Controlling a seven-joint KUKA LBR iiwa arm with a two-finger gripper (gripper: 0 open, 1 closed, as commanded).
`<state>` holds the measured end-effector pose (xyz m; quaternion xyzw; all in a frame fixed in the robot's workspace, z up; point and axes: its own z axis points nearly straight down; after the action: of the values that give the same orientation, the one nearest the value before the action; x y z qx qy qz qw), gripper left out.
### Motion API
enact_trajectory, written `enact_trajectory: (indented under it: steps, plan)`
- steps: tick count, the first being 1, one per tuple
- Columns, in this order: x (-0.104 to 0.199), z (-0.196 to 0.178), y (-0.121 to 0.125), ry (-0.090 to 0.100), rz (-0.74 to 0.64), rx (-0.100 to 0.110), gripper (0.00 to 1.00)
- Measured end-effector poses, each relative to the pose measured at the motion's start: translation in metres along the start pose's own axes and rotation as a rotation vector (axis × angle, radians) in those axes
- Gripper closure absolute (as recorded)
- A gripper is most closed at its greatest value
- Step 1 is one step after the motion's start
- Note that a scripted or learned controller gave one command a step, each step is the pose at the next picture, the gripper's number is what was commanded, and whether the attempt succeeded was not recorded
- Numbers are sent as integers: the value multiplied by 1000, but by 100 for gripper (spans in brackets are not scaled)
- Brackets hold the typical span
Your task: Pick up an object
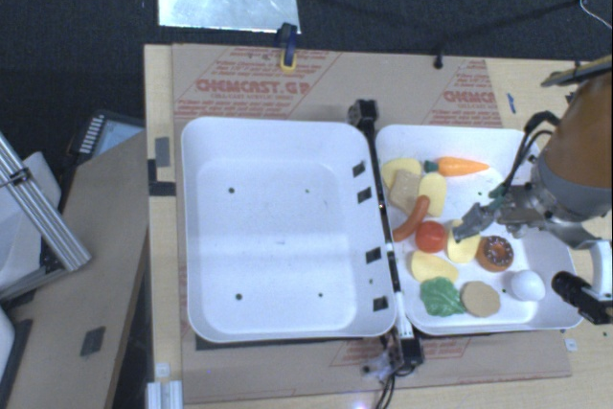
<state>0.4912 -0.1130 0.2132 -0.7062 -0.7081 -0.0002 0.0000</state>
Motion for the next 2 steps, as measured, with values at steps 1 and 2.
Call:
enact_trajectory:
  steps: [1,2]
  plan:
    - [89,30,55,4,-11,-2,0]
    - [82,18,54,1,-1,-3,100]
